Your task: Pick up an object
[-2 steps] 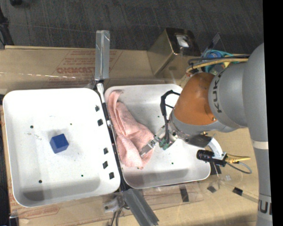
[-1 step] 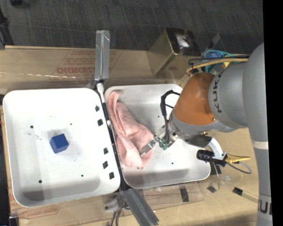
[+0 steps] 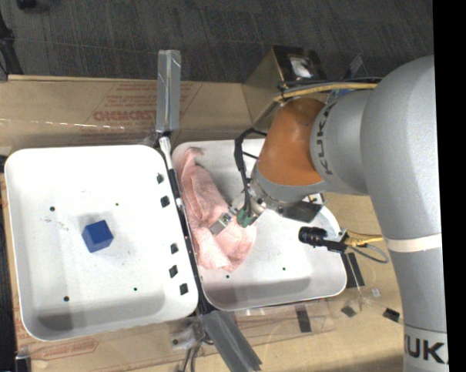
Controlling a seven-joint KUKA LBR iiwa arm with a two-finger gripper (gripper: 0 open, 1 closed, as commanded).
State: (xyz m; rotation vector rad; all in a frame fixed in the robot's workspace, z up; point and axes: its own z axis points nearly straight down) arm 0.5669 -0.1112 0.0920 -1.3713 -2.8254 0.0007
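Hand [image 3: 236,218] down in the right bin [image 3: 299,282], my tips pressed at the right edge of the pink cloth [image 3: 207,213]; whether they are parted or closed on the fabric I cannot tell, since my own wrist and the orange band hang over them. That cloth lies bunched along the left wall of this bin, running from the far corner toward the near side. A blue cube [image 3: 98,234] sits alone in the left bin [image 3: 33,198], well apart from me.

What worries me is the grip. Soft fabric gives way, so I judge I could pinch just a thin fold at the rim of the heap and have it slide out as I rise. I could also come down on the bin floor beside the cloth and catch nothing at all. Should I take only one corner, the rest would trail, drag against the divider between the bins and perhaps pull free. The black cable fitting [image 3: 320,237] near my wrist sits low over the bin and might snag the fabric on a lift.
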